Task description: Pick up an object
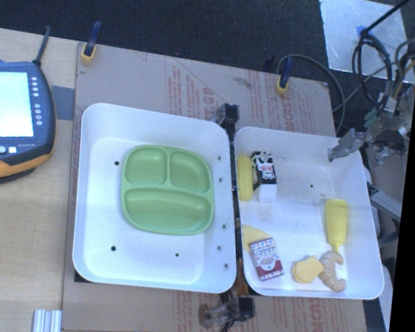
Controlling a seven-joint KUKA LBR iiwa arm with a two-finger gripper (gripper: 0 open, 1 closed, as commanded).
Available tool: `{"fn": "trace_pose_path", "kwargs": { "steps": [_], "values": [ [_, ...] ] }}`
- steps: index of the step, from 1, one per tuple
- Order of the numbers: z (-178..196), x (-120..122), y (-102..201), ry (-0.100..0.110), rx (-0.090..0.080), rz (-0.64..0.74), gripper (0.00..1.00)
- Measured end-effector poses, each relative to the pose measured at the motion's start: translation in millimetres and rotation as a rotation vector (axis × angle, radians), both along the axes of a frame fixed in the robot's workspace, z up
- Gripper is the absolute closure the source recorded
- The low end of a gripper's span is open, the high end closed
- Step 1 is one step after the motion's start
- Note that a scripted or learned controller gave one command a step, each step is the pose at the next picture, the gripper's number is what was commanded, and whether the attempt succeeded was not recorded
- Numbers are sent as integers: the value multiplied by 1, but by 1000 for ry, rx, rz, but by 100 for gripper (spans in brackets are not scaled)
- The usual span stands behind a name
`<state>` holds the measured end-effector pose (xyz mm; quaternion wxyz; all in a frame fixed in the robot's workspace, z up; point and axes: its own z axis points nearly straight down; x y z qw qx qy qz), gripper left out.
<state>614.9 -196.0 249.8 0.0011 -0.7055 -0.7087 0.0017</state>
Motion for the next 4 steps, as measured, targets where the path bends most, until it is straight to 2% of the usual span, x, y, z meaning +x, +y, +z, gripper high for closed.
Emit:
{"fn": "trace_pose_path", "kwargs": {
  "steps": [1,2,3,4],
  "values": [
    [-101,-9,8,3,0,1,0],
    [-104,-55,-17,0,-1,1,0],
    [-159,-68,-15,0,0,2,0],
    [-148,-68,-17,0,-2,6,100]
  ]
}}
